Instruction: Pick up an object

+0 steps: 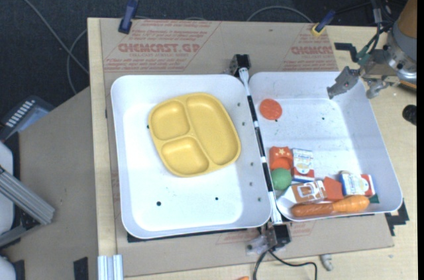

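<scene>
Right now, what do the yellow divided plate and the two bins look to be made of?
Yellow divided plate: likely molded plastic, smooth with a soft sheen, rounded ridges between its three compartments. Left bin and right bin: probably thin formed plastic, glossy white, rounded corners and lips; coated metal can't be ruled out.

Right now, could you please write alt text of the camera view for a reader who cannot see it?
The grey arm's two-finger gripper hovers over the far right corner of the right white bin, holding nothing. Its near end holds a green ball, small cartons and an orange carrot, with an orange disc farther back. The left white bin holds a yellow three-section plate.
</scene>
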You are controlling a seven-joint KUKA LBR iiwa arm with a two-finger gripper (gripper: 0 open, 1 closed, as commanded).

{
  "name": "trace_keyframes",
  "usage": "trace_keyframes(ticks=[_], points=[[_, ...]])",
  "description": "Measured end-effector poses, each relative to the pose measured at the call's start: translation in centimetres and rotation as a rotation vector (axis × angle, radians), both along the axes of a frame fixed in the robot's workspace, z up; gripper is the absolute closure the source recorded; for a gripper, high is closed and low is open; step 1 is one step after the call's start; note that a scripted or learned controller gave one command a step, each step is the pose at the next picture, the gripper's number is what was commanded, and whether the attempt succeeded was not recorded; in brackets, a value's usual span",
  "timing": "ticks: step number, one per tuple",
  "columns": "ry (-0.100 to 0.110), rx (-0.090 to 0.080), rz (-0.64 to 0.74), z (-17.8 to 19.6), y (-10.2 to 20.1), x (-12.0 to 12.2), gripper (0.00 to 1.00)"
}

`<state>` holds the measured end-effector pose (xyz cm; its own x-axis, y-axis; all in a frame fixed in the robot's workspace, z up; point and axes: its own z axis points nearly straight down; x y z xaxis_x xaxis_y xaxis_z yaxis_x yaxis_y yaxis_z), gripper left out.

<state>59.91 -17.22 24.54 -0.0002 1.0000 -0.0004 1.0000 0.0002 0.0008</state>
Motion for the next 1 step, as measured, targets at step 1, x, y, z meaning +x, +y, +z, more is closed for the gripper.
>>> trace_keyframes(ticks=[1], points=[[0.002,0.001,-0.001,-6.75,3.72,-8.43,0.0]])
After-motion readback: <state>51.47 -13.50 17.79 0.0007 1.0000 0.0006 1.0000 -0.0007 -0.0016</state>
